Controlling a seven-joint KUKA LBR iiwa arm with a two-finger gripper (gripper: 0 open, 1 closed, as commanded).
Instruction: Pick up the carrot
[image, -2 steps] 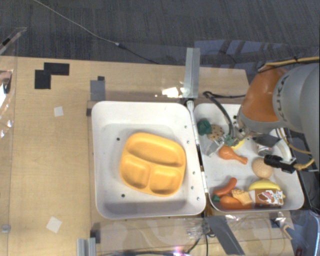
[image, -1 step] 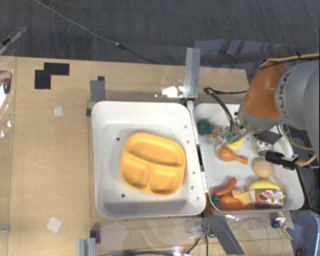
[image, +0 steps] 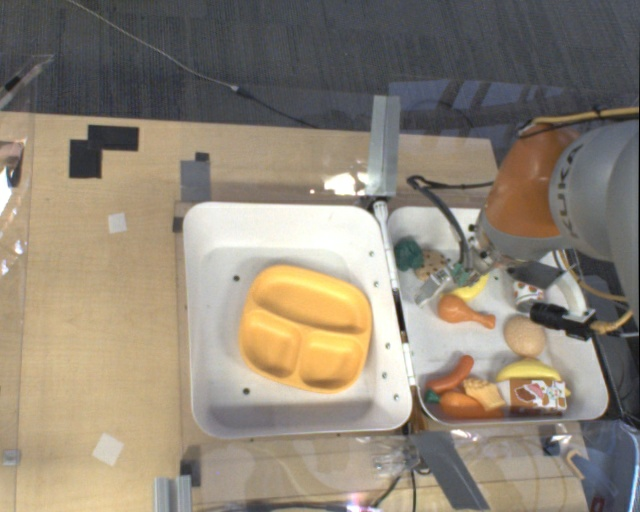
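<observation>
The carrot (image: 459, 405) lies in the right bin (image: 590, 395), down at the near edge and close to the bin's left corner. It is orange, with a bit of green at its left end. A red sausage (image: 450, 374) lies just above it, so close that the two seem to touch. To the right of the carrot sits a small box (image: 533, 396) with a picture on it, and a yellow banana (image: 529, 371) rests along the top of that box. A pale egg (image: 525, 337) sits a little farther back. Near the middle of the bin lies an orange-brown drumstick (image: 466, 311), and a green toy (image: 407, 252) sits near the far left corner. The gripper (image: 462, 272) hangs over the far part of this bin, near the drumstick and well apart from the carrot. It is too small and dark here to tell how far open it is, or if it has hold of anything. The grey arm (image: 600, 190) with its orange band (image: 525, 190) comes in from the right. The left bin (image: 210, 400) holds a yellow plate (image: 303, 326) with three parts. Both bins sit side by side on a wooden bench (image: 90, 330).
</observation>
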